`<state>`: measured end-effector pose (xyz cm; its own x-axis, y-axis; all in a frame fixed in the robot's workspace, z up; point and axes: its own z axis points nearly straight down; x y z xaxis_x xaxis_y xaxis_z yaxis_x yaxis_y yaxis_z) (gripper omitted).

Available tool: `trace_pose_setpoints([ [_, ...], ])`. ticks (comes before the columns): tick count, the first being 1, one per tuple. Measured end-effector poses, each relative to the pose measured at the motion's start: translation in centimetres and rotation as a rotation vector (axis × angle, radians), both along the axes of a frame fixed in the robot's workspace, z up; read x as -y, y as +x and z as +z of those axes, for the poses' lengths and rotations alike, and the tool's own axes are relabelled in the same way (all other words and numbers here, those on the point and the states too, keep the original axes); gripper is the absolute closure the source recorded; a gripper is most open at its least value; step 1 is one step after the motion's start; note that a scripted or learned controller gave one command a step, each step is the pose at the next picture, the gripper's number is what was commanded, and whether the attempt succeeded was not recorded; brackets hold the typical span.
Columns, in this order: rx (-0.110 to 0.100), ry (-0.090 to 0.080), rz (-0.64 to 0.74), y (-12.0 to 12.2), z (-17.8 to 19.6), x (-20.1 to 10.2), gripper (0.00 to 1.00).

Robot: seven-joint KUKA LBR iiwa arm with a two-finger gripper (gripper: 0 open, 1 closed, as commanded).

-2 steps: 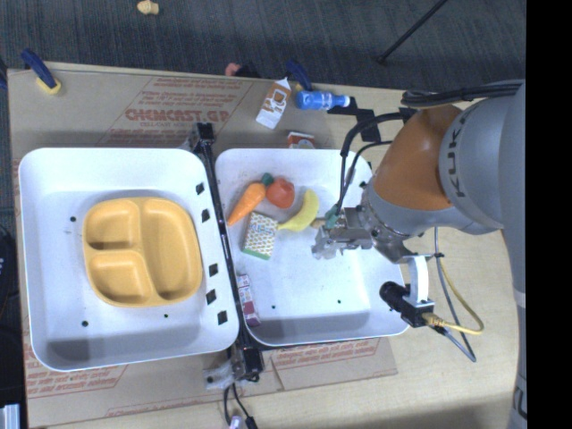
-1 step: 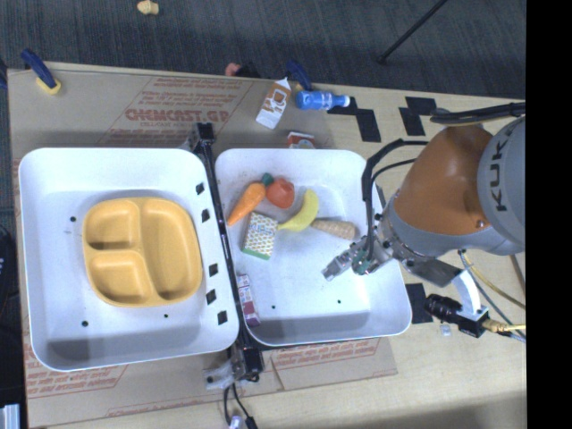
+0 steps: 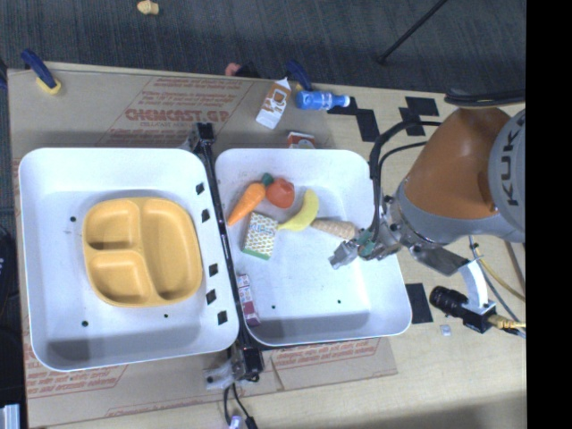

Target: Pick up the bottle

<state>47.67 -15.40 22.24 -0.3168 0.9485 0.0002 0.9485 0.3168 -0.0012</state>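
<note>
Bottle is seen lying on its side at the upper middle of the frame, on the cardboard beyond the far rim of the right bin, just right of a small carton. It is blue with a paler end pointing right, and it is judged to be small, light plastic: stiff enough for a firm pinch, but smooth and round, so likely to roll or slip. A hold across the middle of the body, fingers set crosswise to its length, is judged best.

Gripper is placed low inside the right bin, at its right side, well apart from the bottle and near a tan cone-like toy. Nothing is seen between its tips; how far they are parted cannot be told, as they are small and blurred.

Bottle's label and cap are too small to be read. Part of the bin's right wall is hidden by the arm. Carrot, banana and a patterned box are grouped in the bin's upper left. A yellow tray is held in the left bin.
</note>
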Motion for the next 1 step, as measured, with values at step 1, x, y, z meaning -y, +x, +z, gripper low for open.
trace_pose_setpoints([
  [1, -0.002, 0.002, 0.525, -0.02, -0.88, -6.41, 1.00],
])
